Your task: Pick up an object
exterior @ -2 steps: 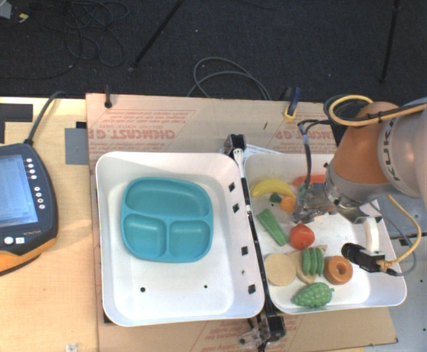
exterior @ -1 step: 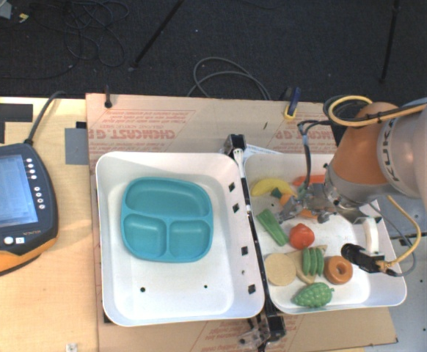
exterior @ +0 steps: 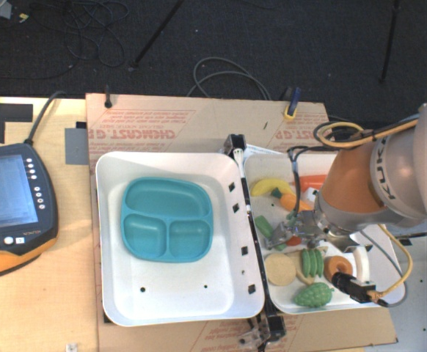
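Observation:
The right bin (exterior: pixel 272 299) holds several toy foods: a yellow banana-like piece (exterior: pixel 266 188), an orange piece (exterior: pixel 288 199), a dark green piece (exterior: pixel 263 227), a tan round cookie (exterior: pixel 279 269), a green ridged piece (exterior: pixel 312 262), a green bumpy piece (exterior: pixel 312 295) and an orange ring (exterior: pixel 338 265). My gripper (exterior: pixel 296 233) reaches down into the middle of this bin, just above the ridged green piece and beside the dark green one. The wrist hides its tips.
The left bin (exterior: pixel 114 284) holds a teal divided tray (exterior: pixel 167 220). A tablet controller (exterior: pixel 12 196) lies on the bench at the far left. Cables loop behind the bins, and the arm's grey and orange body (exterior: pixel 360 185) covers the right bin's far right part.

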`<state>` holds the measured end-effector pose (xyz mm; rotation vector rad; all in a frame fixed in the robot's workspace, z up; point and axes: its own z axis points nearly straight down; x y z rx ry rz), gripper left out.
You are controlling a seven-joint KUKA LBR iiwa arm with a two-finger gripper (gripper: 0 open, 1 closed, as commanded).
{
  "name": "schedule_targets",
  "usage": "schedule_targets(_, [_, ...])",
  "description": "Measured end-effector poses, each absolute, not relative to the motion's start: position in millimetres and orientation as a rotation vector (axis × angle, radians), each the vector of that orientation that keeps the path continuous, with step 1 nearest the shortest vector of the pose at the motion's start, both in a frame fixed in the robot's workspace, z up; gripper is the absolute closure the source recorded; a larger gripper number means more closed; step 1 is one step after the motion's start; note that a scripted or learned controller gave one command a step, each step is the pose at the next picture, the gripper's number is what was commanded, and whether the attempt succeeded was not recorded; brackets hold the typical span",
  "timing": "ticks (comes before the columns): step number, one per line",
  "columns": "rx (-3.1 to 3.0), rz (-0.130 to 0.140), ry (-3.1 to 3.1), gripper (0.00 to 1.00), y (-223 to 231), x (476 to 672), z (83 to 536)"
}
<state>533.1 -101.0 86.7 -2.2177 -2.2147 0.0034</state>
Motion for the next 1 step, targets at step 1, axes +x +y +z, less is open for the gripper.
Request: schedule_targets(1, [-2.224, 0.004, -2.211, 1.00, -103.0, 534.8, 97.1])
